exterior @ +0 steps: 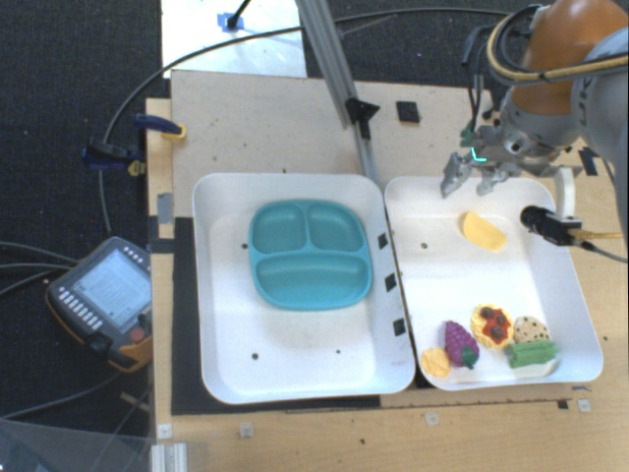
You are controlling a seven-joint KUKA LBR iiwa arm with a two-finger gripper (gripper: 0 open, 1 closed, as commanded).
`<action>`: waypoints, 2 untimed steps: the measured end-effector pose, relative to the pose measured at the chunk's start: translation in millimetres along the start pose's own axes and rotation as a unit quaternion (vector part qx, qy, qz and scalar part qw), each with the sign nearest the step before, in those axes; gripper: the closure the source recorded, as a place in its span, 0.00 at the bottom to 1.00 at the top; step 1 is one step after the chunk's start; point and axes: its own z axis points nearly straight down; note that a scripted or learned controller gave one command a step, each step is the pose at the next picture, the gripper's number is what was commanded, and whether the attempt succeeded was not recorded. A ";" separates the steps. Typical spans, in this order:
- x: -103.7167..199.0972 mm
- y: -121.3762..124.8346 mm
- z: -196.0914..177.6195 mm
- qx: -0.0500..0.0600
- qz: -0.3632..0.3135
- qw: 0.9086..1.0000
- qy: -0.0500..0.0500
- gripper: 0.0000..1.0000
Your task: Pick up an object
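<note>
Desk [265, 131] board carries two white bins side by side, as we see it. In the left bin [221, 362] lies a teal divided plate [311, 255]. Our right bin [565, 303] holds a yellow piece [484, 231] near its far side, and at its near edge a purple grape bunch [460, 343], a small pizza [492, 324], a green item [532, 353] and an orange piece [435, 363]. Above the far rim hangs the end effector [472, 179], fingers spread apart and gripping nothing, near the yellow piece.
</note>
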 end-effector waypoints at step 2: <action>4.3 0.0 40.3 -0.001 -0.001 1.000 -0.001 0.00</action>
